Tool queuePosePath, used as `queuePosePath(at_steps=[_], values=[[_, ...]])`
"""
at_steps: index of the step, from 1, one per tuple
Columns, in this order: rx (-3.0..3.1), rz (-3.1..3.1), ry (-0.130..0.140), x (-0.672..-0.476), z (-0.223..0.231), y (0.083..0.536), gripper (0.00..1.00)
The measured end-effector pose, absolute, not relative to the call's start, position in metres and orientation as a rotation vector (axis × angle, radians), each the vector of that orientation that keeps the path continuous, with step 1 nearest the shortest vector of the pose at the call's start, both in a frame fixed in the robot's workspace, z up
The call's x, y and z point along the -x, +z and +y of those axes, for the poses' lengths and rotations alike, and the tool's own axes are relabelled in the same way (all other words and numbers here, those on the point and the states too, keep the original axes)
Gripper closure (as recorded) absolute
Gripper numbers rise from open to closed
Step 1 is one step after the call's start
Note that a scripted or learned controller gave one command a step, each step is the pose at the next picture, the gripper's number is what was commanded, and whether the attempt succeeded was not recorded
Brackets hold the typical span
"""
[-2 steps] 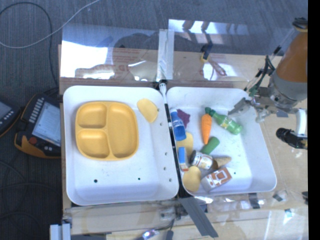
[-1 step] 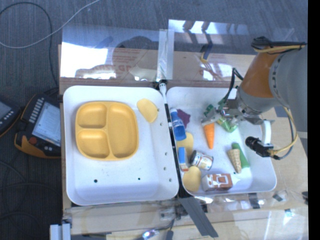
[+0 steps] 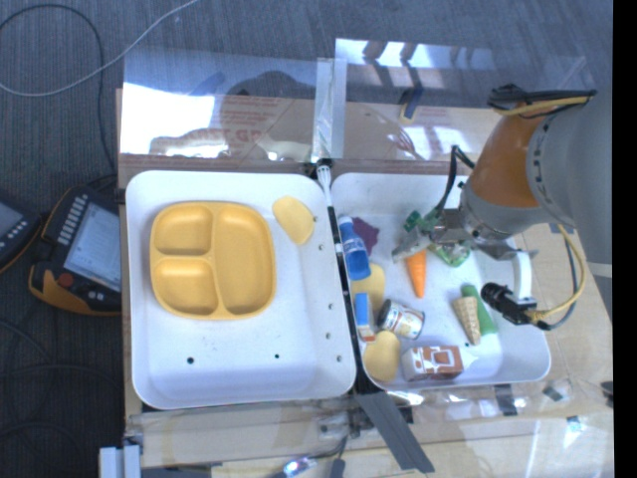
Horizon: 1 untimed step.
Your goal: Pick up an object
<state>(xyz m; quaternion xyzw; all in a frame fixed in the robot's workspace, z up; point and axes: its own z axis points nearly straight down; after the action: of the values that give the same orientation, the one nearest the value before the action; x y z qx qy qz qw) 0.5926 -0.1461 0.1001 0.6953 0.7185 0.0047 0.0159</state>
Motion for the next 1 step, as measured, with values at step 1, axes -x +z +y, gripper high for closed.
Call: queuePosePath(at_steps=[1], values=[[-2.163, 2.235, 0.015, -0.5929, -0.1464, 0.1099, 1.00]])
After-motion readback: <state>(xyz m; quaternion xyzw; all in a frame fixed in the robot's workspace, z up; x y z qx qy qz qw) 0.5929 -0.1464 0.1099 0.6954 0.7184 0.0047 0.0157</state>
